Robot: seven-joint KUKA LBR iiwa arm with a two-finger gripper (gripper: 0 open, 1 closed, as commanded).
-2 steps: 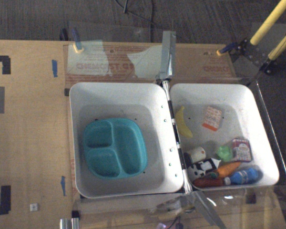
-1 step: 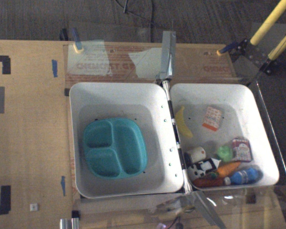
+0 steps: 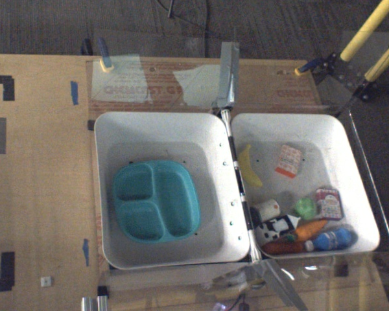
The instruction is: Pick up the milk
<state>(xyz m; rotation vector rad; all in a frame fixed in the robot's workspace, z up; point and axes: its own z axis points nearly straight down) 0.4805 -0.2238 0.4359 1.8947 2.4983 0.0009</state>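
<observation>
Yellow rods [image 3: 369,24] on a dark bracket [image 3: 343,73], upper right; whether robot parts, unclear.

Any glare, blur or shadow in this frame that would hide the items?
Camera view: soft overall, small labels unreadable; glare on the clear sheet behind the bins; right bin evenly lit, faint shadows only; the milk and the carton stay distinguishable.

Two shallow white bins are sitting side by side: the left bin [image 3: 110,141] and the right bin [image 3: 350,148]. One teal divided plate [image 3: 155,199] is lying in the left bin. The right bin is holding one banana [image 3: 248,166], two small cartons [image 3: 288,160] [image 3: 329,203], one white cup [image 3: 268,208], one black-and-white cow toy [image 3: 277,227], one carrot [image 3: 309,229], one blue bottle [image 3: 332,240], one red bottle [image 3: 284,247] and one small green item [image 3: 304,207].
</observation>
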